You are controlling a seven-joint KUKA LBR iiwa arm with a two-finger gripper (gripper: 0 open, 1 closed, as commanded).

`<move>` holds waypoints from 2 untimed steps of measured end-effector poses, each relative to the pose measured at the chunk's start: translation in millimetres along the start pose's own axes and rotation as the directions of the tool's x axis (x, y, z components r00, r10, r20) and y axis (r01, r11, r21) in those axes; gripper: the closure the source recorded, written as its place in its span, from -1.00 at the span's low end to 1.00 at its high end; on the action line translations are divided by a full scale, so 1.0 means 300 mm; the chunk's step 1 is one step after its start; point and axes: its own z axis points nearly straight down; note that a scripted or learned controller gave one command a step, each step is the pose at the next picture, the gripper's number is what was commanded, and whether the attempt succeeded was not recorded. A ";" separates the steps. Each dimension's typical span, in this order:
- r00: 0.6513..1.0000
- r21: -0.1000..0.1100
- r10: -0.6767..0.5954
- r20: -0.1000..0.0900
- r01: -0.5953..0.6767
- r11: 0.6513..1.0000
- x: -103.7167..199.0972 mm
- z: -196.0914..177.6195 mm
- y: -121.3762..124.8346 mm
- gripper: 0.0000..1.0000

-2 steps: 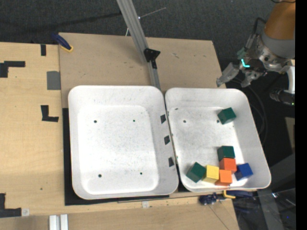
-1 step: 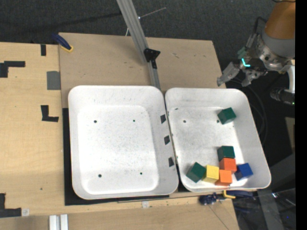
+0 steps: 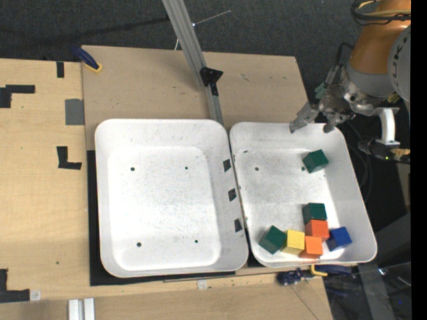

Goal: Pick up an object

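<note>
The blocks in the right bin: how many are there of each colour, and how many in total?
Green blocks: 3
Orange blocks: 2
Yellow block: 1
Blue block: 1
Total: 7, all in the right bin

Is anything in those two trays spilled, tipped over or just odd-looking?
Nothing looks spilled or broken. One green block sits alone, turned askew, near the right tray's far end, while the other blocks crowd its near corner. The pincer hangs over the far rim, apart from them all.
</note>
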 end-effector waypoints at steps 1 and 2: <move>1.000 -0.001 0.000 0.001 0.000 1.000 -0.004 0.148 0.003 -1.00; 1.000 0.000 -0.001 0.000 0.001 1.000 0.023 0.351 0.015 -1.00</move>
